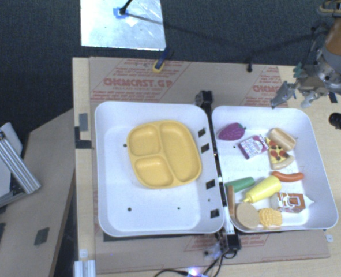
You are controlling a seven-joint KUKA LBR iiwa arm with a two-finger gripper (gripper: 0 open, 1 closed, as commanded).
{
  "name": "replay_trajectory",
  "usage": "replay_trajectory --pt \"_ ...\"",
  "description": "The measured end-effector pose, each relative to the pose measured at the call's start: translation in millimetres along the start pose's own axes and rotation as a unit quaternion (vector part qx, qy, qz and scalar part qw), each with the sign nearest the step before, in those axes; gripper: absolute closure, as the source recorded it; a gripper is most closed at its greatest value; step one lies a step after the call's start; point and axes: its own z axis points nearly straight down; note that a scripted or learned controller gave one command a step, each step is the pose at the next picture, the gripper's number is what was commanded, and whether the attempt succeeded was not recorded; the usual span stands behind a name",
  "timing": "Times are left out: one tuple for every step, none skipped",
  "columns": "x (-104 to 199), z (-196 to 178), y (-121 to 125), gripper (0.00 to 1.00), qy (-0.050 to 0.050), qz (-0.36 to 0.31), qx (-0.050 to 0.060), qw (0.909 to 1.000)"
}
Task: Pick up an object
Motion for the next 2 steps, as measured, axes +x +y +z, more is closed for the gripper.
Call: replay_trajectory --pt "2 57 9 0.00 0.000 -0.002 0.001 1.0000" --pt "8 114 17 0.00 0.000 -0.002 0.001 1.0000"
